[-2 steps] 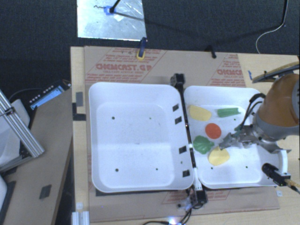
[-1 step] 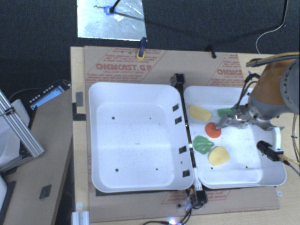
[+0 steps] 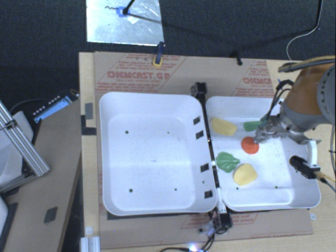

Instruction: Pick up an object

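The right bin holds several small objects: a yellow piece at its upper left, a green piece beside it, an orange-red round piece in the middle, a green leafy piece lower left, and a yellow rounded piece below that. My gripper reaches in from the right and hangs just above the upper right edge of the orange-red piece, below the green piece. The arm's wrist hides much of the fingers.
The left bin lies beside the right one, with black clips along the shared rim. Both bins rest on a cardboard sheet. A foil sheet lies at the back. A black part of the arm overhangs the right bin.
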{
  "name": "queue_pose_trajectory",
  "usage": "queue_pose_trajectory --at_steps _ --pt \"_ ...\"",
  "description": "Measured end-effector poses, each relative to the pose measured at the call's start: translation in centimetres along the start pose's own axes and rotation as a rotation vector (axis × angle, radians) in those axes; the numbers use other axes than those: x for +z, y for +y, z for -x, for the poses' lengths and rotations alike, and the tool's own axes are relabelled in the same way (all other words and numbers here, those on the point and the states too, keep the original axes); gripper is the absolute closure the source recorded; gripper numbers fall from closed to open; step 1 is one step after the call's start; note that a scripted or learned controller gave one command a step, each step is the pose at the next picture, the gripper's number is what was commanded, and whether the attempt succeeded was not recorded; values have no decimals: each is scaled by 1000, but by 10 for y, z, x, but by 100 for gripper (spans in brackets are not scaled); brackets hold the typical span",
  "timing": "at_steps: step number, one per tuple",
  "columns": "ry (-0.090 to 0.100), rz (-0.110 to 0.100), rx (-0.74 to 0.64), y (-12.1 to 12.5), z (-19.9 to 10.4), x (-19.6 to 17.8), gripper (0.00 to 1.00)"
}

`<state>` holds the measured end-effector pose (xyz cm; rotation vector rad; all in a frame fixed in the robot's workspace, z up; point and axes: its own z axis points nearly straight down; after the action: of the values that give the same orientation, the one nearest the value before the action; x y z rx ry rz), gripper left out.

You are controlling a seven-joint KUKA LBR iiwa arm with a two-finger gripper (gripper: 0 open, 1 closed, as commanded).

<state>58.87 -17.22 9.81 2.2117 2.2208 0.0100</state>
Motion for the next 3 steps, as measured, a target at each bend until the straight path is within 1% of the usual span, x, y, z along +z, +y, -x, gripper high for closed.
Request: queue_pose_trajectory --at_steps 1,2,3 --pt "0 1 -7 73 -49 -27 100" --pt "0 10 -6 85 -99 -226 100" --pt "4 -18 -7 50 -178 -126 100"
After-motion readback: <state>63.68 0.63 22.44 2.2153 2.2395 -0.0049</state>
